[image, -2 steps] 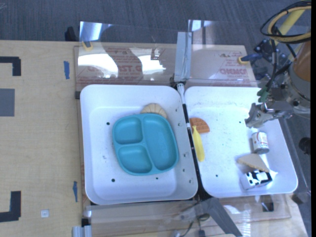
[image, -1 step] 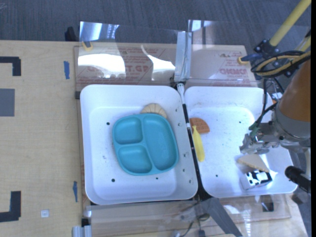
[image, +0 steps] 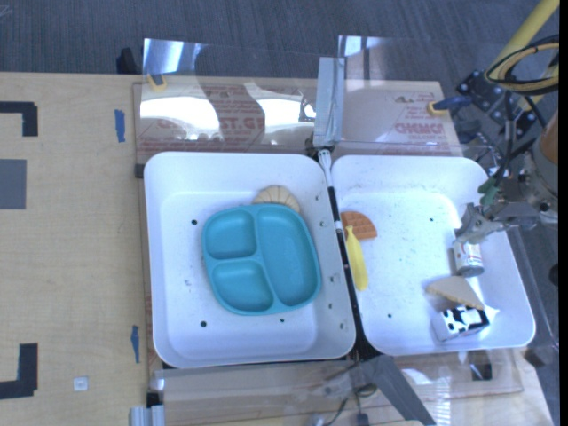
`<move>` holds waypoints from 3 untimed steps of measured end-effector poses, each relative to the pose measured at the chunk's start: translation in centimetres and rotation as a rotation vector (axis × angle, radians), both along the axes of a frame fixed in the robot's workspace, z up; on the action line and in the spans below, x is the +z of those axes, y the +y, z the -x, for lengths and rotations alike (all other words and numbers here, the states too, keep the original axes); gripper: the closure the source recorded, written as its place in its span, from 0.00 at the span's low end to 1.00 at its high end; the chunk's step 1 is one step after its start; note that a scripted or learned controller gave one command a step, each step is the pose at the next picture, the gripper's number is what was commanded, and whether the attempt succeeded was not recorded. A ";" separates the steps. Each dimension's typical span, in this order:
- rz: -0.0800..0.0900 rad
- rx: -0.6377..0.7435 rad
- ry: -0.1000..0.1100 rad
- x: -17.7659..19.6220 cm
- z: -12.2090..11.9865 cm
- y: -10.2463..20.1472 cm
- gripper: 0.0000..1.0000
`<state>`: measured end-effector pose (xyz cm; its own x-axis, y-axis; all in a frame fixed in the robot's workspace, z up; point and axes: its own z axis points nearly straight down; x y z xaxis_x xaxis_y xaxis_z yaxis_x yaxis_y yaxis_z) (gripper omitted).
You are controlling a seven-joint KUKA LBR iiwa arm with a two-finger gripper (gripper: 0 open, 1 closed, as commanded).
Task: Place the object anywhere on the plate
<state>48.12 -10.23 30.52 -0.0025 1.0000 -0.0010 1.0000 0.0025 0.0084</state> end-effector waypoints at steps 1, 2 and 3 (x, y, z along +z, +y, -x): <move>0.002 -0.003 0.001 13.3 -9.2 -7.0 1.00; 0.000 -0.003 0.013 11.2 -18.4 -11.9 1.00; 0.001 0.000 0.006 11.7 -18.5 -11.7 0.00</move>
